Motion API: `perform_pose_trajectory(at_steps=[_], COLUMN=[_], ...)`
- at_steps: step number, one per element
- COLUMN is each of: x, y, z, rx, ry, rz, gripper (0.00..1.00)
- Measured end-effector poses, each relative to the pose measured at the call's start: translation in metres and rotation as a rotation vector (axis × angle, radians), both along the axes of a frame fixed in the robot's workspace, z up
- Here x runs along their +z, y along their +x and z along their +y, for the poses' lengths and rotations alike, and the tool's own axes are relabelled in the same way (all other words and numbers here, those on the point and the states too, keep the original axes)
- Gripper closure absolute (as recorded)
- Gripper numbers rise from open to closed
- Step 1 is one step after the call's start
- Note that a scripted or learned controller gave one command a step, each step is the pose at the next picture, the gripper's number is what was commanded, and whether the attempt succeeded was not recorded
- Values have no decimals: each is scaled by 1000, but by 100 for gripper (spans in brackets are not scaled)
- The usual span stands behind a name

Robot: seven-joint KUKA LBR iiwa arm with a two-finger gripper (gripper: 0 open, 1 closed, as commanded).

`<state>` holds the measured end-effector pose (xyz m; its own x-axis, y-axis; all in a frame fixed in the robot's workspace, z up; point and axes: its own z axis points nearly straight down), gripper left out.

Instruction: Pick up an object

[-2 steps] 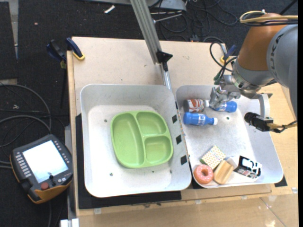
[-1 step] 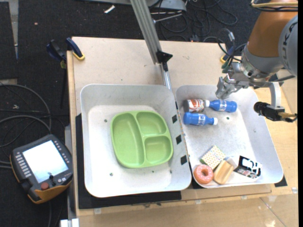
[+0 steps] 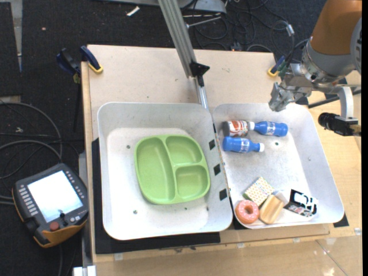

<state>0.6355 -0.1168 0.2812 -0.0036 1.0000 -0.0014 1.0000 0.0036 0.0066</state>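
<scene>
A pendant (image 3: pixel 49 203) lay on the floor left of the tabletop (image 3: pixel 144 73). The left bin (image 3: pixel 115 125) held a green tray (image 3: pixel 172 168) with three compartments. In the right bin (image 3: pixel 310 148), near its far side, a brown bottle (image 3: pixel 237 127) and a blue bottle (image 3: pixel 271 129) lay end to end, with another blue bottle (image 3: pixel 242 145) just in front of them. At the near edge sat a pink donut (image 3: pixel 248 211), a checkered block (image 3: pixel 259 190), a tan bread piece (image 3: pixel 272 208) and a black-and-white item (image 3: pixel 302 203), close together. The gripper (image 3: pixel 278 102) hung above the bin's far right corner, apart from the bottles; whether the fingers were wide or narrow could not be told.
</scene>
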Motion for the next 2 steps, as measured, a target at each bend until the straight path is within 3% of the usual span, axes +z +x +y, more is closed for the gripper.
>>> perform_pose_trajectory(at_steps=[1, 2], x=[-2, -26], y=[0, 2], z=[58, 110], rx=[5, 4], ry=[3, 3], rz=[7, 10], gripper=[100, 100])
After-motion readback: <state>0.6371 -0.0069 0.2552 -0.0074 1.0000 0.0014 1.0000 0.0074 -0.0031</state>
